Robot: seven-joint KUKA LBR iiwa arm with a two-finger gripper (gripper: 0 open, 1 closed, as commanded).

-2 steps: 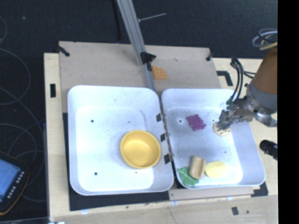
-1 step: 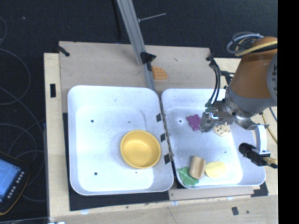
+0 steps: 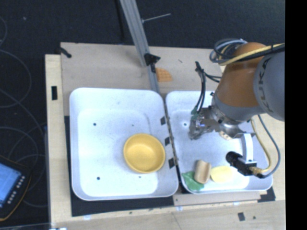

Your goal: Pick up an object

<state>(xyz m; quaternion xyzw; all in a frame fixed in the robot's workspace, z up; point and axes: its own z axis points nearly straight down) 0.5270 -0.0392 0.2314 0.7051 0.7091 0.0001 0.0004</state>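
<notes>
Gripper hangs over the right bin, finger state impossible to tell. Candidates cluster at its 5 o'clock: tan cylinder, yellow piece, green scrap, probably touching. Risk: crowded near wall, descent may nudge rather than pinch.

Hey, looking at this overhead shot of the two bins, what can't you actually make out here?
1. The claw: too small and blurred to tell open from shut.
2. Green item, right bin: mostly hidden under the tan cylinder.
3. Right bin's far side: covered by the arm.
4. Orange object on the bench: too blurred to identify.
</notes>
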